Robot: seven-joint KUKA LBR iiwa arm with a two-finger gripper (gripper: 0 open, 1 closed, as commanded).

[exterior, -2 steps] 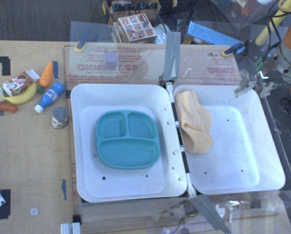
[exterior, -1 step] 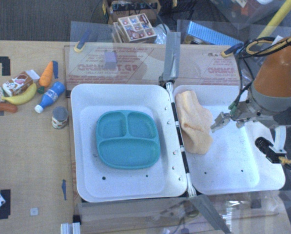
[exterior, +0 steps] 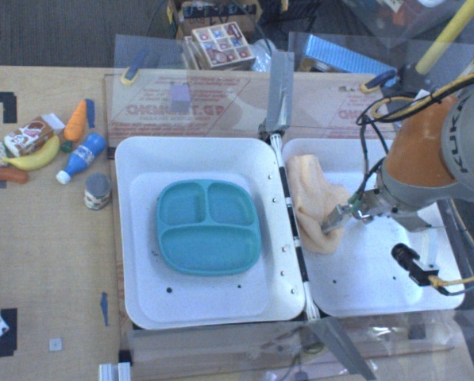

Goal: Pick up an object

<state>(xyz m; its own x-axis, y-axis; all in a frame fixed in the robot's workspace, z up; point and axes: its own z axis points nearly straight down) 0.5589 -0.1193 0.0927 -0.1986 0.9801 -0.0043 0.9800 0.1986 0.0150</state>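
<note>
Over the right bin [exterior: 379, 280], at nine o'clock from my wrist, my gripper [exterior: 333, 221] presses on the tan cloth [exterior: 312, 201] lying against the bin's left wall, closure I cannot tell, and I judge soft folds could slip free on lifting.

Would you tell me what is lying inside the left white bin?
The left bin holds a teal divided plate, lying flat near its middle, compartments bare. Whatever bin floor lies beneath the plate is covered.
</note>
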